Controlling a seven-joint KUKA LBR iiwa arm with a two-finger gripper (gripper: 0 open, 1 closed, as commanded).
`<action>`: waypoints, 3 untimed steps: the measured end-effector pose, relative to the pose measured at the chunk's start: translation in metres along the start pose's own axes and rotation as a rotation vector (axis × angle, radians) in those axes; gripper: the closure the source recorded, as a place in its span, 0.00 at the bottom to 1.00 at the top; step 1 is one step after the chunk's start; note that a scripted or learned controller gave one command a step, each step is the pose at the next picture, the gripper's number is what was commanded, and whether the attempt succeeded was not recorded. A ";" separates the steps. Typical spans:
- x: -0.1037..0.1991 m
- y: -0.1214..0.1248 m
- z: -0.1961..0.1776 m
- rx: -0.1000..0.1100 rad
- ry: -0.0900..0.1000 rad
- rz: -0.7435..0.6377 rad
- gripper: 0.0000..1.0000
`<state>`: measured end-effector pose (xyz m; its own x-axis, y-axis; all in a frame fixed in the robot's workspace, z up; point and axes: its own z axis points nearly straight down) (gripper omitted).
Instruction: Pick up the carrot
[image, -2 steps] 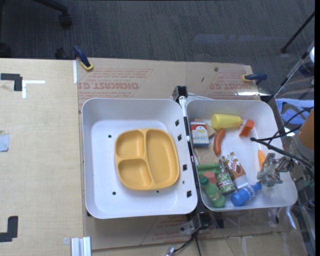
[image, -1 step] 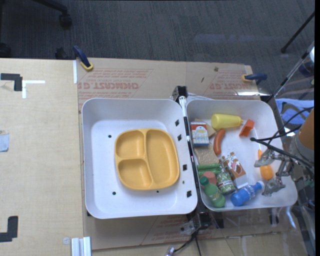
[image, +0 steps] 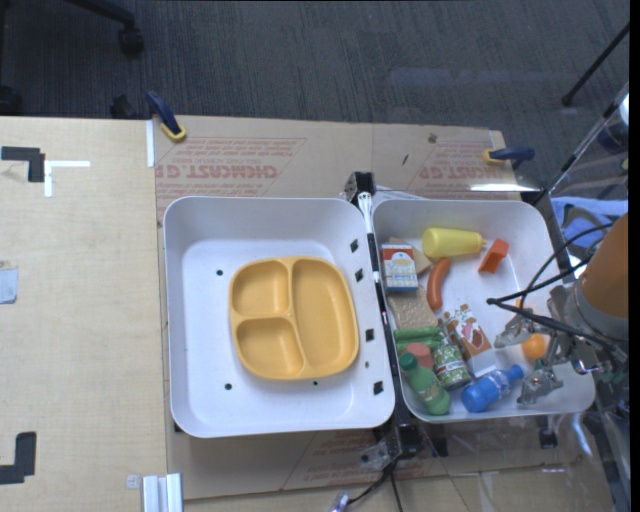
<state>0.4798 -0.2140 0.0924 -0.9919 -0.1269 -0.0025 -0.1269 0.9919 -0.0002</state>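
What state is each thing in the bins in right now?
Carrot: lying loose in the right bin.
Yellow bottle: on its side.
Blue bottle: on its side.
Green bottle: lying down.
Small carton: lying flat.
Yellow plate: upright in the left bin.

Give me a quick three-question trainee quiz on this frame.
1. True or false: the yellow plate lies in the left bin.
2. Fill in: the gripper is over the ____ bin.
3. What lies closest to the carrot? A mustard bottle; B yellow plate; C gripper.
Key: 1 true; 2 right; 3 A.
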 end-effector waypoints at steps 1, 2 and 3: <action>-0.004 0.001 -0.010 0.003 -0.006 -0.005 1.00; -0.004 0.001 -0.010 0.002 -0.006 -0.005 0.00; -0.007 0.001 -0.020 0.005 -0.012 -0.009 1.00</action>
<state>0.4868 -0.2119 0.1123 -0.9906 -0.1359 -0.0143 -0.1358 0.9907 -0.0055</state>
